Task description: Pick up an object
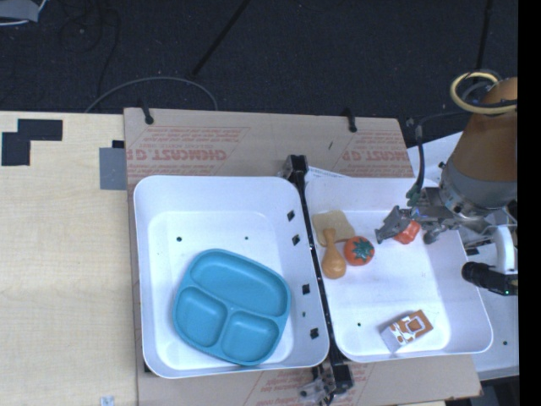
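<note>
My gripper [413, 229] hangs low over the upper right part of the right bin [456, 337], reaching in from the right. Its two grey fingers stand apart, open. A small orange-red object [409, 233] lies between them, close against the left finger [391, 226]. Whether the object is off the bin floor I cannot tell. To the left lie a red tomato with a green top [359, 250] and a tan pear-shaped piece [334, 263], touching each other. A small brown and white box [407, 329] lies near the bin's front edge.
The left bin [156, 227] holds a blue divided plate [232, 305]. A black divider [308, 252] runs between the two bins. A pale tan block [331, 224] sits beside the pear-shaped piece. Cables and a black fitting [486, 276] hang at the right bin's right rim.
</note>
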You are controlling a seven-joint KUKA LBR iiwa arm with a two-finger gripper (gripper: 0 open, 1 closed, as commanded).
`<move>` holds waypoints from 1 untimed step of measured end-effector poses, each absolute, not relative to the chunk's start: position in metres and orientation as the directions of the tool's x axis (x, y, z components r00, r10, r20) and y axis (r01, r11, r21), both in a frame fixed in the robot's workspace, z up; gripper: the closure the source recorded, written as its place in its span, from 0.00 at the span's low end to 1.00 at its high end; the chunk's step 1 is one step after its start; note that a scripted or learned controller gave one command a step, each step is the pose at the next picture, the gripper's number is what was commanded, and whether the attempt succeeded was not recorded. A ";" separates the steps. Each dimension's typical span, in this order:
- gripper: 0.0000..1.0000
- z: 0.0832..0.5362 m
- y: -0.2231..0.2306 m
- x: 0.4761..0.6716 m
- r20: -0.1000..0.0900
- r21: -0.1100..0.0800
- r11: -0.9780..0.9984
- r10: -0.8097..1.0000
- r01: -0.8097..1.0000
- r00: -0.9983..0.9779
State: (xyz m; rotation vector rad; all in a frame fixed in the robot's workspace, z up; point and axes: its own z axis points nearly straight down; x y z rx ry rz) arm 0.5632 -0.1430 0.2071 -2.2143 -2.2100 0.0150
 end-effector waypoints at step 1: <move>0.00 0.215 -0.143 0.566 0.001 -0.004 0.000 1.000 1.000 0.000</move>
